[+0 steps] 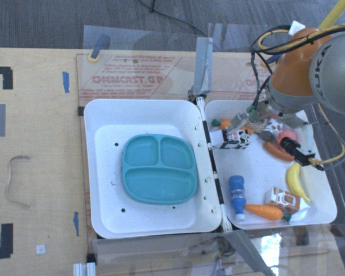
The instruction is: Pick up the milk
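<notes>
In the right bin, nearest the camera, a carrot is seen lying between a blue bottle and a small brown carton, with a banana just beyond. The left bin is occupied by a teal divided plate. Farther back, the milk, a black-and-white cow-patterned carton, is found lying near the bin's left wall. The gripper is placed just above it; how far it is open cannot be told
</notes>
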`<state>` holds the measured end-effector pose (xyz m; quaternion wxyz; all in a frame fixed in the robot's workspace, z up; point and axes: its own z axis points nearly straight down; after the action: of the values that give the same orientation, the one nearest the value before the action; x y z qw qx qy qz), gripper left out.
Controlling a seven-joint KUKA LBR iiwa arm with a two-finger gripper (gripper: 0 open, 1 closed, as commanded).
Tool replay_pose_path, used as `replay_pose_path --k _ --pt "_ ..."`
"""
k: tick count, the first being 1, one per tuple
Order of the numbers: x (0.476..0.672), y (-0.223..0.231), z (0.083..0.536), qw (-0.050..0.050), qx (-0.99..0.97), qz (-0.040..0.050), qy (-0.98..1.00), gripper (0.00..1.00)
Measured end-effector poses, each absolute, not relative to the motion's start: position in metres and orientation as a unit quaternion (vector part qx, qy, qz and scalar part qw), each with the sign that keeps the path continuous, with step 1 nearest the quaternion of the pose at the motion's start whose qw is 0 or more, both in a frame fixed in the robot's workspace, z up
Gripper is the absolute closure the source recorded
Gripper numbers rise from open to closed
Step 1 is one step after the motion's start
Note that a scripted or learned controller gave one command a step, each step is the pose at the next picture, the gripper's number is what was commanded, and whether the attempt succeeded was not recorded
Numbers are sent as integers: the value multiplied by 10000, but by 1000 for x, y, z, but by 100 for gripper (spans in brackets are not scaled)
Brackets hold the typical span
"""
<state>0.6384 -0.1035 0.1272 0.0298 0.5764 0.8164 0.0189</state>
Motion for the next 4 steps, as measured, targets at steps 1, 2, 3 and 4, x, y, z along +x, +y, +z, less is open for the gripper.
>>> replay_pose_path --k 1,2,3,4 --pt "668 -116 217 29 4929 4 8701 0" --pt "642 -101 188 4 4327 1 9015 0" --pt "632 -103 107 34 3950 7 9187 0" --pt "653 -102 95 40 4090 0 9125 0"
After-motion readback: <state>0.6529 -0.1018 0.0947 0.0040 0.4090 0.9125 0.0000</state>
